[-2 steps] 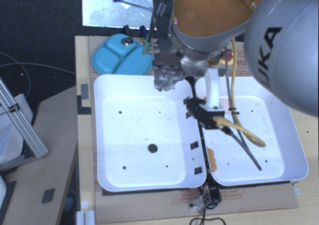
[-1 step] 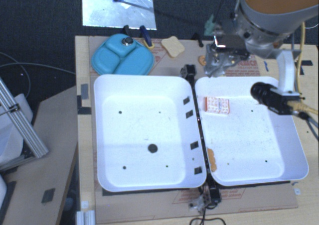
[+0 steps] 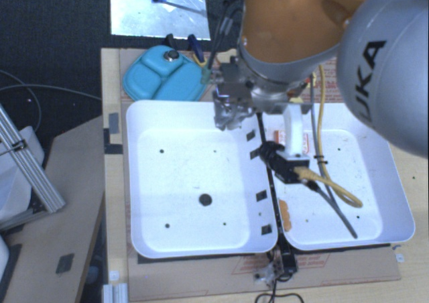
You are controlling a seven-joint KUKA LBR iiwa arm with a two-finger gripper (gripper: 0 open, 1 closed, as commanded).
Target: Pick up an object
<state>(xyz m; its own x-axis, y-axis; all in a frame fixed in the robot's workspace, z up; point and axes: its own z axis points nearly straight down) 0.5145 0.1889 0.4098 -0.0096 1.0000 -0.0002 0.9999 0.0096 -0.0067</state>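
Gripper [image 3: 228, 119] of grey arm over far right corner of left shallow white bin [image 3: 171, 177], its grip state unreadable, small dark round disc [image 3: 205, 200] near that bin's middle, well apart.

- Small dark round disc [image 3: 205, 200]: lies flat on the floor of the left bin [image 3: 167, 174], approx. mid-bin, a bit toward the near side, touching nothing.
- Orange-brown oblong piece [image 3: 285, 215]: lies flat in the right bin [image 3: 379, 191], just beside its left wall, near-side part.
- White item [image 3: 303, 142] w/ red print: far-left part of right bin, partly hidden, shape unclear.
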